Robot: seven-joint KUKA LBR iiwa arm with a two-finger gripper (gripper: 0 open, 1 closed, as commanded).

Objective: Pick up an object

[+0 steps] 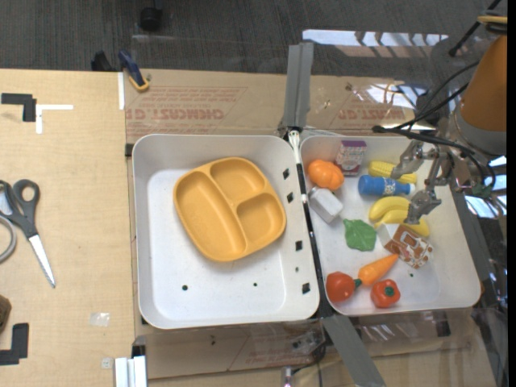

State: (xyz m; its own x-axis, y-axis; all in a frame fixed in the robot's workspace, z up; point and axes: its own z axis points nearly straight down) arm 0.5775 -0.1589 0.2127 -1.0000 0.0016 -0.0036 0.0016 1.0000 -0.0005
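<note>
The right bin (459, 285) holds several toy foods: an orange (325, 174), a white and purple cup (351, 156), a blue bottle (385, 186), a banana (389, 210), a white block (326, 205), a green leaf (360, 235), a carrot (376, 268), a tomato (340, 286), a red pepper (386, 294) and a brown checked piece (409, 247). My gripper (414, 186) hangs over the bin's right half, just right of the blue bottle and banana. Its fingers are spread open with nothing between them.
In the left bin (161, 297) lies a yellow divided plate (231, 208). Scissors (28, 224) rest on the wooden bench far left. A grey divider bar (297, 87) stands behind the bins. Cables trail at the right behind the arm.
</note>
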